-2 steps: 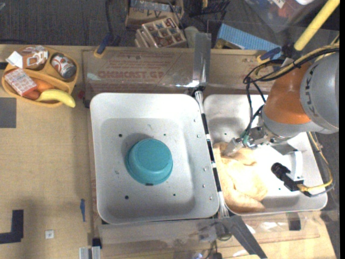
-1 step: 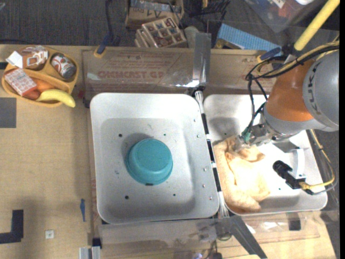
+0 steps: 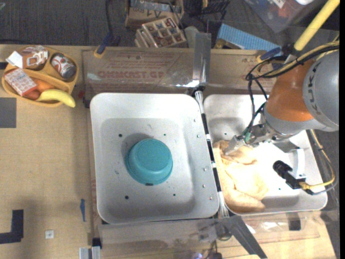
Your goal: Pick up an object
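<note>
A teal bowl (image 3: pixel 150 161) lies upside down in the middle of the left bin (image 3: pixel 108 117). In the right bin (image 3: pixel 226 109) a pale yellow, crumpled soft thing (image 3: pixel 245 177) covers the front left part of the floor. My gripper (image 3: pixel 235 143) is low in the right bin, at the far edge of that pale thing, with the orange-banded arm (image 3: pixel 291 101) reaching in from the right. The gripper's tip is small and blends with the pale thing, so contact cannot be judged.
The ridge between the two bins (image 3: pixel 207 144) runs just left of the gripper. An orange tray (image 3: pixel 11 85) with a banana (image 3: pixel 57 96) and packaged food sits on the bench at the far left. Cardboard and clutter stand behind the bins.
</note>
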Tool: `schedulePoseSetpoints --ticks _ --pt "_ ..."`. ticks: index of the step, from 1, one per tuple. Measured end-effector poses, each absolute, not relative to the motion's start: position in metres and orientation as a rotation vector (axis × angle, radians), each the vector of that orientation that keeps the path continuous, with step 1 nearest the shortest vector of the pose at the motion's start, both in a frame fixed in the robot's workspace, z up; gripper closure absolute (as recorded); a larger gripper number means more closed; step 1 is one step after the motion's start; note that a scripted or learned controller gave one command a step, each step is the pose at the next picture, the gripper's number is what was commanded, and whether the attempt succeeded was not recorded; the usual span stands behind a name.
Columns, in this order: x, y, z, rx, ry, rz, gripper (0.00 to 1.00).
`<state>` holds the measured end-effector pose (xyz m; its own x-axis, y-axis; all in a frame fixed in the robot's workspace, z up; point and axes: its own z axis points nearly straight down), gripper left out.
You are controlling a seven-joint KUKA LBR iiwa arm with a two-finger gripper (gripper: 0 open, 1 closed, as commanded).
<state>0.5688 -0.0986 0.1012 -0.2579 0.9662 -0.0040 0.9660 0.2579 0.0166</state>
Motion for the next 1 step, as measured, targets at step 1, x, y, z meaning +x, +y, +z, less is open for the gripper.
schedulePoseSetpoints --ticks 1 --pt "0.5697 -0.1011 0.1107 1.909 2.474 0.018 1.00"
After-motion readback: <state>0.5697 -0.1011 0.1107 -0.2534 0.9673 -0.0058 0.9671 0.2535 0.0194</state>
